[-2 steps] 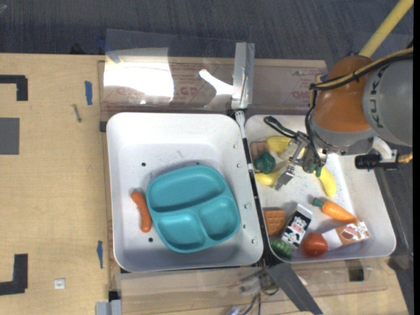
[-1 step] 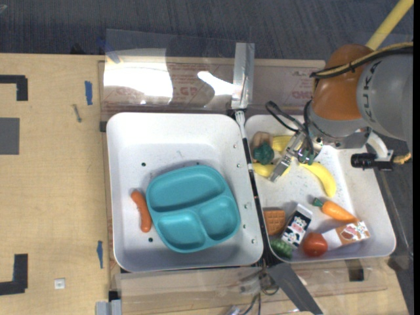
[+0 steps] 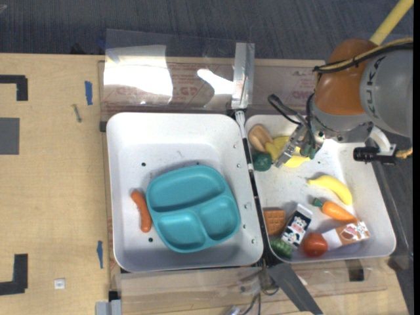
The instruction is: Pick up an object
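Note:
My gripper [image 3: 296, 151] hangs low over the far left part of the right bin [image 3: 384, 241], below the orange wrist band. A yellow toy item [image 3: 293, 161] lies right under it, partly hidden by it. Whether the gripper touches it I cannot tell. Close by on the left lie a beige piece [image 3: 258, 136] and a small green piece [image 3: 262, 163]. Nearer the front of this bin are a banana [image 3: 331, 188], a carrot [image 3: 337, 210], a small milk carton [image 3: 298, 226], a tomato [image 3: 315, 244] and a waffle-like square [image 3: 274, 220].
The left bin [image 3: 125, 136] holds a teal divided plate [image 3: 190, 209] and an orange sausage [image 3: 141, 210] beside it. A red and white packet [image 3: 354, 231] lies at the right bin's front right. A metal divider [image 3: 241, 77] stands behind the bins.

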